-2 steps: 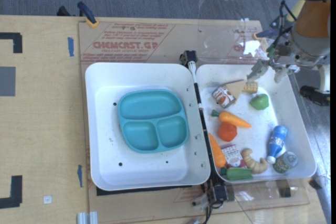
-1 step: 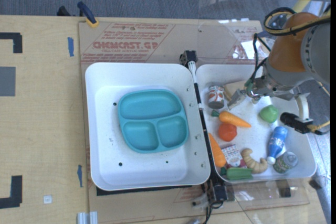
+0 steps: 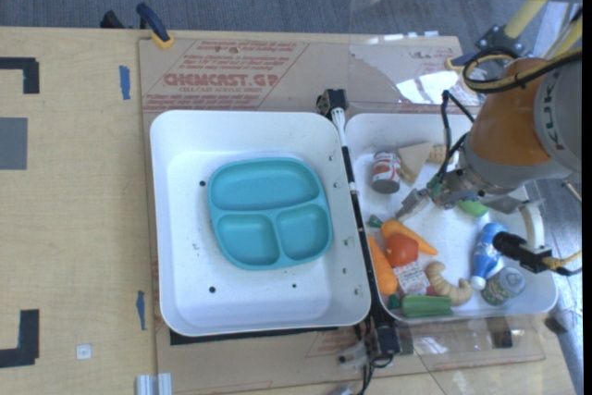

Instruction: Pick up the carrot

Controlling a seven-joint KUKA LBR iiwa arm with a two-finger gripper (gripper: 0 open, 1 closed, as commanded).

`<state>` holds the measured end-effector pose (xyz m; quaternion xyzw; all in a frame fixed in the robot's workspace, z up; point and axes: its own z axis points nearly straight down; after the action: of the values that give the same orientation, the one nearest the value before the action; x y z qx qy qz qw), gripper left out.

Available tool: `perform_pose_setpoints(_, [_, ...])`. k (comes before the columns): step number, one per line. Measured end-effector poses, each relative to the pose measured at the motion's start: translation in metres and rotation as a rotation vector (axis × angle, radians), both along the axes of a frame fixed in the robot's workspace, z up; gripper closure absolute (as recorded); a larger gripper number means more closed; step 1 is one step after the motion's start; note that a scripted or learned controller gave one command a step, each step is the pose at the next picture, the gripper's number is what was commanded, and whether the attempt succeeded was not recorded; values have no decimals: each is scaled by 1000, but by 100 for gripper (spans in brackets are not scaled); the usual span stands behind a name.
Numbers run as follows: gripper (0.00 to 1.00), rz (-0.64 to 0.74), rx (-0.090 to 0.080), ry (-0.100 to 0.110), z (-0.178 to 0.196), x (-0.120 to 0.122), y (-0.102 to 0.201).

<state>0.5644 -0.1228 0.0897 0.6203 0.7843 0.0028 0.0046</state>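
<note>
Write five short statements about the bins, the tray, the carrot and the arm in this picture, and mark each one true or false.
1. The teal divided tray sits in the left bin. True.
2. The carrot lies on the teal tray. False: it lies in the right bin, among the other toy foods.
3. The gripper is over the right bin. True.
4. A red tomato lies right beside the carrot. True.
5. The small can stands in the left bin. False: it is in the right bin, near its far left corner.
</note>
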Motion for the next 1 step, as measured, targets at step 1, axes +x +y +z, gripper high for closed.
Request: perform_pose_setpoints(1, [0,17,1,-2,1,-81,25])
